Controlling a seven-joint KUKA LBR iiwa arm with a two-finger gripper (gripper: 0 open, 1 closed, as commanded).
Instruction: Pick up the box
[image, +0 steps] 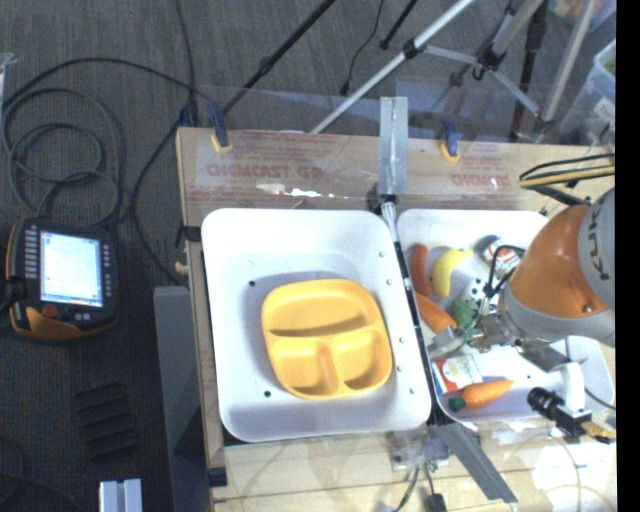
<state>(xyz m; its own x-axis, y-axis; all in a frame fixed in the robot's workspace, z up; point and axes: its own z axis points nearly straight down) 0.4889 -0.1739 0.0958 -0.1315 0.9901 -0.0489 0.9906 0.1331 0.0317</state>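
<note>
box below tool (right bin)

Grey arm with broad orange band above wrist, rounded and glossy; partial dark lettering at band's right edge. Thin red and black cables looped beside wrist housing. Small green component near gripper mount. Gripper body metallic, detail blurred.

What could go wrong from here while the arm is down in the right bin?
The tool sits in a tight cluster: carrots, a yellow item and the box lie close together, so it may close on the wrong thing. The arm also hides much of the right bin, making a grasp hard to confirm.
</note>
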